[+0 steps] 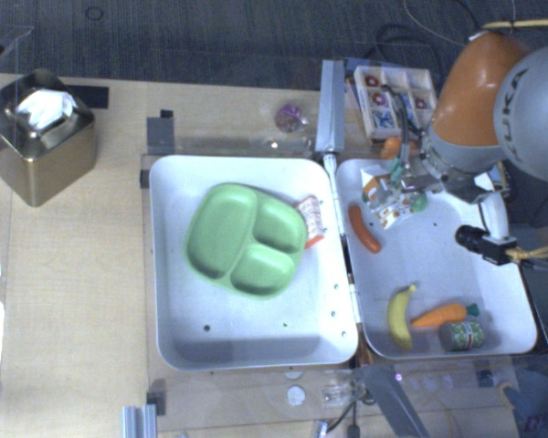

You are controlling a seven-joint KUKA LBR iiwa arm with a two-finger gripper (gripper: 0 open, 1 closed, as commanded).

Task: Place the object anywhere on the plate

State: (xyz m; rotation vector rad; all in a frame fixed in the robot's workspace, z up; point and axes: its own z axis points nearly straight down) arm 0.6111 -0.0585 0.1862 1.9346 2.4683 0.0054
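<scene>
The arm comes in from the right, its orange band high at the far right corner, and the gripper (404,173) hangs low over the far left part of the right bin (498,272). I cannot tell from here how its working end is set, because the wrist and a jumble of small things sit right under it. That jumble is a crinkled packet (391,206) with a bit of orange and green showing around it, lying just beneath the tool; whether the tool touches it I cannot make out. Just left of the packet, close to the bin's left wall, lies a red sausage (364,228), tilted along the wall. Nearer to me in the same bin a banana (400,315) curves upright along the floor, with a carrot (441,315) just beside it on the right and a small green can (462,335) lying near the carrot's leafy end. A black cylinder (481,241) juts in from the right above these. In the left bin (178,322) sits the green plate (245,238), a three-compartment dish, turned at a slant, and a small red and white wrapper (311,217) rests against its right edge. Beyond the bins a gold box (41,153) stands on the bench at far left, and a flat printed package (390,96) lies at the far side near the arm.
</scene>
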